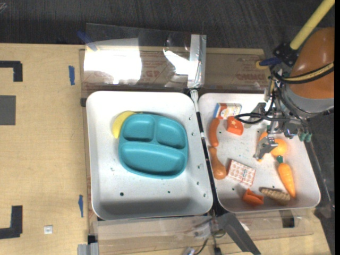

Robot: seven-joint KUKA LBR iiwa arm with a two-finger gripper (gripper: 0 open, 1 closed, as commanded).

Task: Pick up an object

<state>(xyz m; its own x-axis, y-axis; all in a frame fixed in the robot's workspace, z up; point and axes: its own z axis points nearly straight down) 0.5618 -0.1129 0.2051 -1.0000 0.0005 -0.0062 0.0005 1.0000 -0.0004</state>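
Fingers low in right bin, beside carrot

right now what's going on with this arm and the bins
The arm has reached into the right bin, its pincer low among toy food: a carrot, a small orange piece beside it, a patterned packet. Nothing is visibly gripped. The left bin holds a teal divided plate over something yellow.

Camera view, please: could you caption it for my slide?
Gripper hangs over the right bin of toy food; a teal plate fills the left.
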